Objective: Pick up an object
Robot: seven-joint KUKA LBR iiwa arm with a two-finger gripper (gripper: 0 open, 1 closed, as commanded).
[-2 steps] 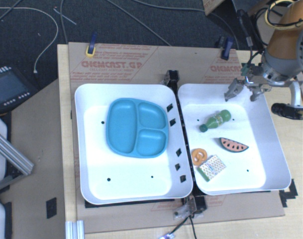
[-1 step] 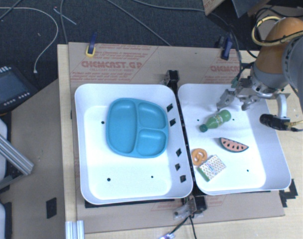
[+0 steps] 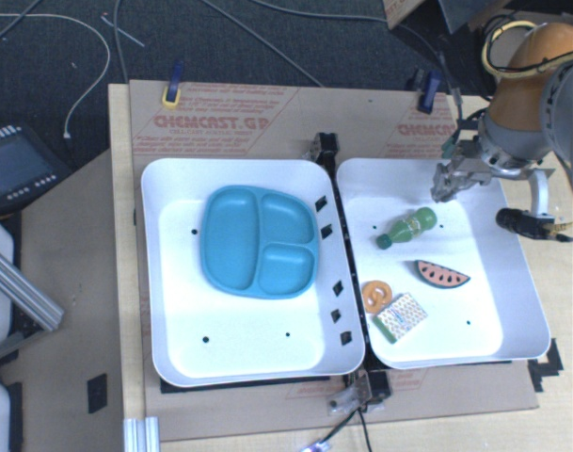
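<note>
Right bin (image 3: 512, 281), contents:

- Green bottle (image 3: 407, 228). Lies on its side in the upper middle of the bin. Long axis runs on a slant, cap end low and toward the left bin, base end higher and toward the arm. Nothing touches it.
- Watermelon slice (image 3: 443, 274). Flat on the bin floor, below and to the right of the bottle, apart from it.
- Pretzel (image 3: 376, 295). Near the bin's left wall, below the bottle.
- Checked packet (image 3: 402, 316). Just beside the pretzel on its lower right; whether the two touch cannot be told.

Left bin (image 3: 173, 281), contents:

- Blue divided plate (image 3: 260, 241). Three compartments, nothing in them, set in the upper middle of the bin.

Arm and hand:

- Hand (image 3: 445, 189). Reaches in from the right, over the upper part of the right bin, tips pointing down. It carries nothing visible. How far its jaws stand apart cannot be told at this slant and size.

Relation governing the move:

- The bottle is the nearest thing to the hand, lying just below and to the left of the tips, its base end the closer. The other three things lie farther down the bin.
- Judgement: the bottle is the likely target. A short travel down and left would bring the hand over it, and a grip taken across the slanted long axis, at the wider body, looks soundest. A round bottle on its side may roll if nudged by one tip first.

Table (image 3: 230, 111): board printed with red lettering, bearing both bins side by side.
</note>
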